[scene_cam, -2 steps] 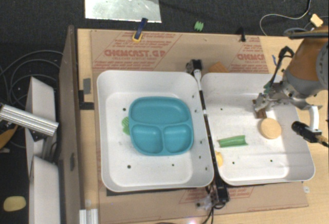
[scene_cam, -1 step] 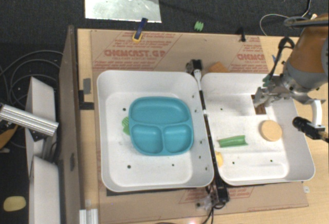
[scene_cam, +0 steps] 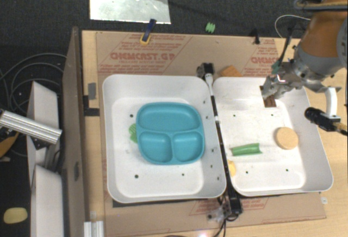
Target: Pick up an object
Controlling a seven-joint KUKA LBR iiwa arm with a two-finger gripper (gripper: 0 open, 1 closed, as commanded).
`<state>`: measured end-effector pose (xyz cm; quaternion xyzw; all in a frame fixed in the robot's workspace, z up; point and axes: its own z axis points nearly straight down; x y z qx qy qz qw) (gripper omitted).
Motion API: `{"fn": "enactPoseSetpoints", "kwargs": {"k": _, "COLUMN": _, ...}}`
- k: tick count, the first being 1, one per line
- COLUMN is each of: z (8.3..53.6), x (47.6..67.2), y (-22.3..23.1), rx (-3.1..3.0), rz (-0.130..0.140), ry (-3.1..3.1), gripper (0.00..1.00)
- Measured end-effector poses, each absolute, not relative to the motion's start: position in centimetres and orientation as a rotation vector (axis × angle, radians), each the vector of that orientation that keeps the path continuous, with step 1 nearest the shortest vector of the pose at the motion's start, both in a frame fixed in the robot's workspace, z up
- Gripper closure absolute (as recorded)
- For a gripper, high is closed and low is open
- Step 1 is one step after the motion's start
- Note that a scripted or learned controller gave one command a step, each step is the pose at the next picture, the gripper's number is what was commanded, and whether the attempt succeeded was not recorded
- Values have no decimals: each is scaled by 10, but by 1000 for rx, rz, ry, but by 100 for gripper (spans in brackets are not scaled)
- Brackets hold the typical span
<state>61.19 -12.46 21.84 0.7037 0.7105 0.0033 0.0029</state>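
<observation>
My gripper point(scene_cam: 269, 94) hangs over the back of the right bin point(scene_cam: 310, 176), near its far wall. A small dark brown piece point(scene_cam: 269, 102) sticks out from between its fingertips, and the fingers are shut on it. In the same bin lie a round tan disc point(scene_cam: 286, 138) at the right, a long green piece point(scene_cam: 246, 149) in the middle, and a small yellow piece point(scene_cam: 232, 168) by the left wall.
The left bin point(scene_cam: 117, 176) holds a blue divided plate point(scene_cam: 169, 132) with a green thing point(scene_cam: 132, 132) peeking out at its left edge. An orange block point(scene_cam: 230, 71) lies on the bench behind the bins. The arm comes in from the right.
</observation>
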Motion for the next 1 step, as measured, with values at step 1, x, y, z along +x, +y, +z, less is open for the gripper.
{"fn": "enactPoseSetpoints", "kwargs": {"k": 1, "z": 210, "x": 599, "y": -65, "rx": 2211, "rz": 2, "ry": 2233, "gripper": 100}}
